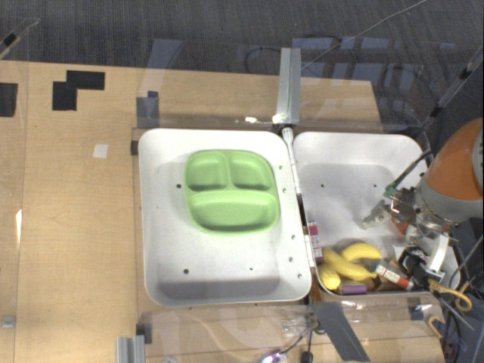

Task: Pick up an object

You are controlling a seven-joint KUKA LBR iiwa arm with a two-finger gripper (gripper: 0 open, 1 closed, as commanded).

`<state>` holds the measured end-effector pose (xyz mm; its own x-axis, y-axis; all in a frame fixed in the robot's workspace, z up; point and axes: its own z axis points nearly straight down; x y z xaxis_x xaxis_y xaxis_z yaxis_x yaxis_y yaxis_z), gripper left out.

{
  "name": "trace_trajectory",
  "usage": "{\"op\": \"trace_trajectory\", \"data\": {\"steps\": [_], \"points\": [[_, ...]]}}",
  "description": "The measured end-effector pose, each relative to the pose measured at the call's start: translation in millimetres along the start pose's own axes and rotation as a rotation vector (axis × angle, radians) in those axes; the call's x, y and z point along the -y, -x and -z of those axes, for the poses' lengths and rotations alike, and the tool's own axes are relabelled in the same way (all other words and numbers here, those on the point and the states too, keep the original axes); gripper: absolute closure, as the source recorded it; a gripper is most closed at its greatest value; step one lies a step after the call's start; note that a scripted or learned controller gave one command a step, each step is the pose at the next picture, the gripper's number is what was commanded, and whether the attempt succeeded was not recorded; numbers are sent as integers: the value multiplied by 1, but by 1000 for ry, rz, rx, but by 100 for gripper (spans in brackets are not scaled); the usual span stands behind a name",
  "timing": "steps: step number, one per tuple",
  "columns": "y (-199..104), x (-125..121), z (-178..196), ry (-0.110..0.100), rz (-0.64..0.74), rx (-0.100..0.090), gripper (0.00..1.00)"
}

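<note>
The gripper (376, 216) state cannot be told; the light, curved, soft-skinned banana (355, 252) is best gripped mid-body.

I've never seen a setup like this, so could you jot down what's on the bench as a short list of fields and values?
left bin: holds a green plate with three compartments, lying flat
right bin: bananas and a few small items heaped at its near edge
arm: grey with an orange band, reaching in over the right bin's right side
gripper: low over the right bin, apart from the bananas, nothing seen between its fingers
bench: light wood, black marks at the far left
</note>
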<state>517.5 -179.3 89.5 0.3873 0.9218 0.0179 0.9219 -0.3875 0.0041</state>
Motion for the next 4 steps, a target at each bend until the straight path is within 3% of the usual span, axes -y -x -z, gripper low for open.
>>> {"op": "trace_trajectory", "data": {"steps": [1,2,3,4], "points": [[-99,-8,24,-5,176,16,0],[-78,8,1,0,277,15,0],[-121,-84,-4,7,330,14,0],[-75,-29,-1,7,250,14,0]]}}
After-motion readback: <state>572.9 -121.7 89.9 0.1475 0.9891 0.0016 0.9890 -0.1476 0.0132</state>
